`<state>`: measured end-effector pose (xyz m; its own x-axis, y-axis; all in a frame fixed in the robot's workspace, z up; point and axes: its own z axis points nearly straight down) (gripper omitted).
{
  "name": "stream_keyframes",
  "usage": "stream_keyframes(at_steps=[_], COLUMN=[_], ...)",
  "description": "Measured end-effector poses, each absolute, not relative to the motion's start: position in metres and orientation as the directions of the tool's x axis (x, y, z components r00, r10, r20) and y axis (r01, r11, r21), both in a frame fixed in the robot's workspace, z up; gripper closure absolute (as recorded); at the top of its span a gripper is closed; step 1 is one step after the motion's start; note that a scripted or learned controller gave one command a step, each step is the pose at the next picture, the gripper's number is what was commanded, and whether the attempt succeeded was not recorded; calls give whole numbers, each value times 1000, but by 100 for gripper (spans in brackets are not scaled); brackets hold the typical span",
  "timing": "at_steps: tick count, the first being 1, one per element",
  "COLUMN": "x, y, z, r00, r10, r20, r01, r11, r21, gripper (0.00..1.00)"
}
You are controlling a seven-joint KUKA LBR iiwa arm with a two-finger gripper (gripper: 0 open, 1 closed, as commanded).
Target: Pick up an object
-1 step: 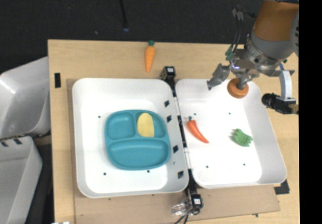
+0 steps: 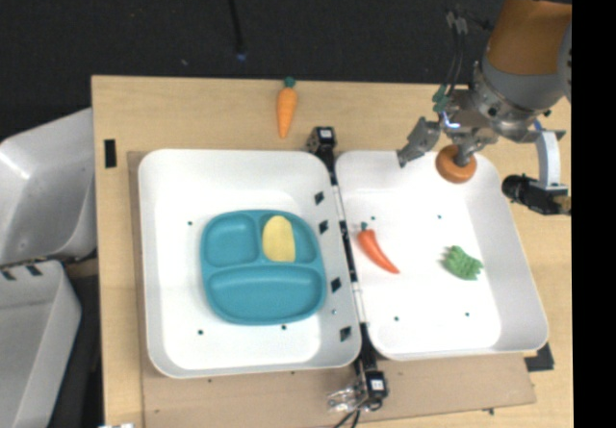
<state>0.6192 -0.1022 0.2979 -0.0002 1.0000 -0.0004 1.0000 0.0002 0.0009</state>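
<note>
My gripper (image 2: 450, 139) hangs over the far edge of the right bin (image 2: 423, 320). Directly beneath it is a small round orange object (image 2: 456, 168), touching or just under the gripper; whether it is gripped I cannot tell. In the same bin a small orange-red carrot-shaped piece (image 2: 377, 251) lies left of centre. A green leafy piece (image 2: 463, 263) lies toward the right side. The left bin (image 2: 173, 320) holds a blue divided plate (image 2: 258, 299) with a yellow oval piece (image 2: 279, 239) in its upper right compartment.
An orange carrot (image 2: 286, 109) lies on the wooden bench behind the bins. Black clips (image 2: 322, 138) run along the seam between the bins. A black fitting (image 2: 527, 191) hangs at the right bin's right rim. White equipment (image 2: 38, 186) stands left of the bench.
</note>
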Motion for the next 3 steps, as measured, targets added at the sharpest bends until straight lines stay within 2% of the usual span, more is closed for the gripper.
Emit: stream_keyframes(at_steps=[3], x=[629], y=[-114], z=[138], r00=[2], r10=[1000], r20=[-2], r01=[1000], r11=[-2], r21=[-3], gripper=[0])
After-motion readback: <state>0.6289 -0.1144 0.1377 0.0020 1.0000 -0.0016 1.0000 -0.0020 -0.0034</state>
